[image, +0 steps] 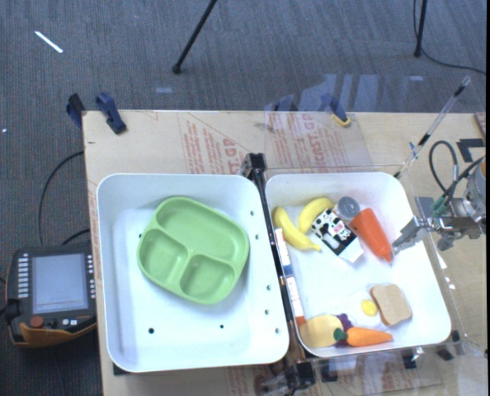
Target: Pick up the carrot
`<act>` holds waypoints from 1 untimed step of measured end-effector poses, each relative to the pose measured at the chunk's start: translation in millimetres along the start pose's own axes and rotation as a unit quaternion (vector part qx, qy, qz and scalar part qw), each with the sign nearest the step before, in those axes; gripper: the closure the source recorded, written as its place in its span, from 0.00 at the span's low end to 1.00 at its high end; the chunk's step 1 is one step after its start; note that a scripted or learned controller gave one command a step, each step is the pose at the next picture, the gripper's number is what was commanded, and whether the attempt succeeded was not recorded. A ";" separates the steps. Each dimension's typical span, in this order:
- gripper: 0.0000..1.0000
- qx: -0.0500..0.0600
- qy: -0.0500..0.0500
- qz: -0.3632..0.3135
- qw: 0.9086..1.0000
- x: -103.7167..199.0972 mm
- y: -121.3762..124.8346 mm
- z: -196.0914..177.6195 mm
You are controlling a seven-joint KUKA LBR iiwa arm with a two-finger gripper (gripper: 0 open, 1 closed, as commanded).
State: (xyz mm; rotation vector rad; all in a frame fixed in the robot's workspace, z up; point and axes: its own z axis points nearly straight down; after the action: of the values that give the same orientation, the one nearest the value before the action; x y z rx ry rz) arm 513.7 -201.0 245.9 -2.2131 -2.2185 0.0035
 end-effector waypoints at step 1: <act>0.00 0.004 0.002 -0.041 0.999 36.8 53.8 108.7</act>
State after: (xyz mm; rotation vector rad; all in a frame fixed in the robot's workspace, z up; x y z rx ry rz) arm 566.7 -163.6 137.0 -2.1148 -2.3006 0.0088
